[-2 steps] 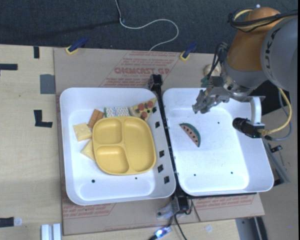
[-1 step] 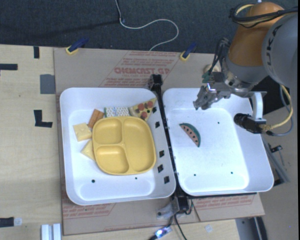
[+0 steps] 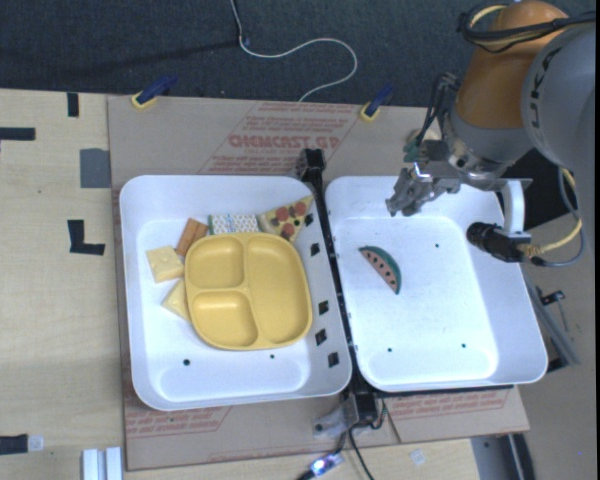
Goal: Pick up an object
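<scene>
A watermelon slice toy point(image 3: 382, 267), green rind with a red face, lies in the right bin point(image 3: 480, 358) left of its middle. My gripper point(image 3: 404, 201) hangs over the far edge of that bin, up and to the right of the slice, with nothing seen between its tips. In the left bin point(image 3: 150, 368) a yellow divided plate point(image 3: 248, 290) lies with a pizza slice toy point(image 3: 288, 218), a cracker point(image 3: 190, 235) and cheese pieces point(image 3: 165, 264) tucked around its far and left sides.
The grey arm with its orange band point(image 3: 505, 63) comes in from the upper right. A black cable and connector point(image 3: 500, 240) cross the right bin's far right rim. A black divider strip point(image 3: 325, 268) runs between the bins. Cardboard lies under both.
</scene>
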You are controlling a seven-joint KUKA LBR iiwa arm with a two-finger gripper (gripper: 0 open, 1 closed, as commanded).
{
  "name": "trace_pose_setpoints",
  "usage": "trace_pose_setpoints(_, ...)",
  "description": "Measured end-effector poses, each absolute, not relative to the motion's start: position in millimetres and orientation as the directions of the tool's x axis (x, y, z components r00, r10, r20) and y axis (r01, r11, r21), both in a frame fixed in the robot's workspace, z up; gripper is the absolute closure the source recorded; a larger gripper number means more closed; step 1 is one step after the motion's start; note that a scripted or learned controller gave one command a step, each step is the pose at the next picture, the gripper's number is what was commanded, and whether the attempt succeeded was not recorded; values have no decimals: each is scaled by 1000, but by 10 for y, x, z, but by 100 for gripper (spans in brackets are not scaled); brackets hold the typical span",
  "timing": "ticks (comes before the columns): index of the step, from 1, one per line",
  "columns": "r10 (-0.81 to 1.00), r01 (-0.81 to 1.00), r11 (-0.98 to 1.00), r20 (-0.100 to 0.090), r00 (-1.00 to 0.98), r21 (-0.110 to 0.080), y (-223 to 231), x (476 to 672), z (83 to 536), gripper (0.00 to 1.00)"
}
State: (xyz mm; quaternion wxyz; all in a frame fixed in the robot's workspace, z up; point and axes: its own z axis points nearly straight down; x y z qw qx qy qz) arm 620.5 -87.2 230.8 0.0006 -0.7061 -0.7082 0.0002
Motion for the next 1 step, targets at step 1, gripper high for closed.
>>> trace_pose_setpoints(1, 1000, 1000, 0, -1, 0, -3, -985, 6082, 2293, 100)
